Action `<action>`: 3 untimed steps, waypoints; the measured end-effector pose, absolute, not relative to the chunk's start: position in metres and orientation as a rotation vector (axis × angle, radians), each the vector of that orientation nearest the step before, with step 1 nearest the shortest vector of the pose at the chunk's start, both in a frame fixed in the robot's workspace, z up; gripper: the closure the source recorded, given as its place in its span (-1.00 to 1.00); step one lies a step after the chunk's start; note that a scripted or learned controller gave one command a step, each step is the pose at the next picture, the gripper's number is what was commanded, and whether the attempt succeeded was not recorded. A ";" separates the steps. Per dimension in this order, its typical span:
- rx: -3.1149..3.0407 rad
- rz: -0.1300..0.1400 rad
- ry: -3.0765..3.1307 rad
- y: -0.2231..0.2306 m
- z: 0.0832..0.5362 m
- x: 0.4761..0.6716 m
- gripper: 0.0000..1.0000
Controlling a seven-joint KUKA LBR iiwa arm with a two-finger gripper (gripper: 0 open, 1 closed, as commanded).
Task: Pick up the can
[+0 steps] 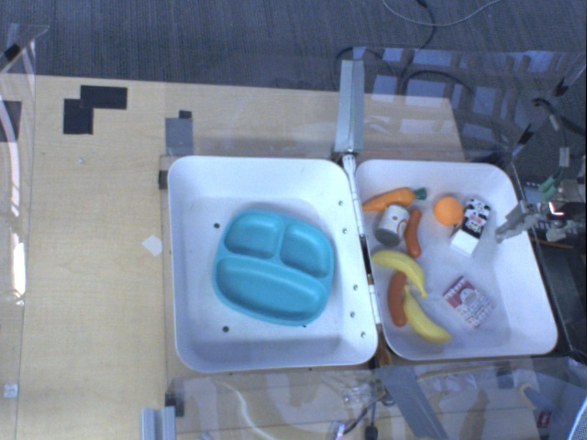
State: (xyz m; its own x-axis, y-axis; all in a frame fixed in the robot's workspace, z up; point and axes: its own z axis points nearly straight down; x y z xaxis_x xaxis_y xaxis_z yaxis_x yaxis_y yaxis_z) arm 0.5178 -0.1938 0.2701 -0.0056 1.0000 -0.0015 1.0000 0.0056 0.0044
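So, nearest the camera in the right bin (530, 287) there are two bananas (426, 324), a red sausage (396, 299) between them, and a red-and-white packet (466, 302). The blue divided plate (273, 266) sits in the left bin (193, 246). Further back, the can (393, 225) lies by the right bin's left wall, just beside a second sausage (414, 233) and below the carrot (390, 199). An orange (448, 210) and a cow-print carton (470, 225) sit next to each other. The gripper (514, 223) is probably that grey bit at the bin's right rim, well apart from the can; can't tell its state.
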 end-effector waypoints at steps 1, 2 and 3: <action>2.336 0.003 2.096 -0.205 0.205 0.582 -1.00; 2.369 0.006 2.056 -0.198 0.096 0.581 -1.00; 2.364 0.012 2.056 -0.197 0.108 0.583 1.00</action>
